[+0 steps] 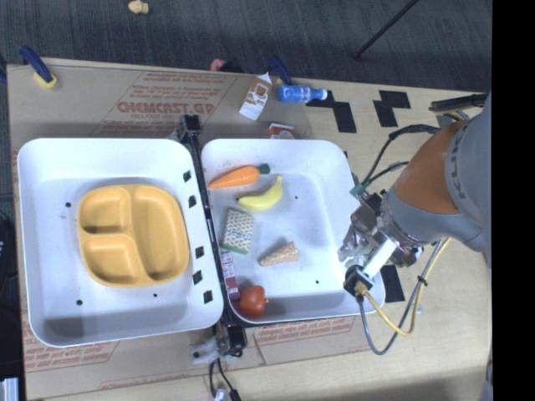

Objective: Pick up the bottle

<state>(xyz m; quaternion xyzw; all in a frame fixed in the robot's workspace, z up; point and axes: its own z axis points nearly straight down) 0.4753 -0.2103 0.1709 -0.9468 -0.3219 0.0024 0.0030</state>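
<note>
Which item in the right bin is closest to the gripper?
The tan wedge, mid-bin; banana, carrot, packet and red fruit lie farther from the gripper.

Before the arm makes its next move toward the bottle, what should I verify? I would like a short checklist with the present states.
1. Bottle found: ok. The blue bottle lies on its side on the bench, outside the right bin.
2. Gripper near the bottle: not ok. The gripper is at that bin's right rim.
3. Bottle held: not ok.
4. Room around the bottle: cannot tell. A small carton lies close beside it; contact is unclear.
</note>
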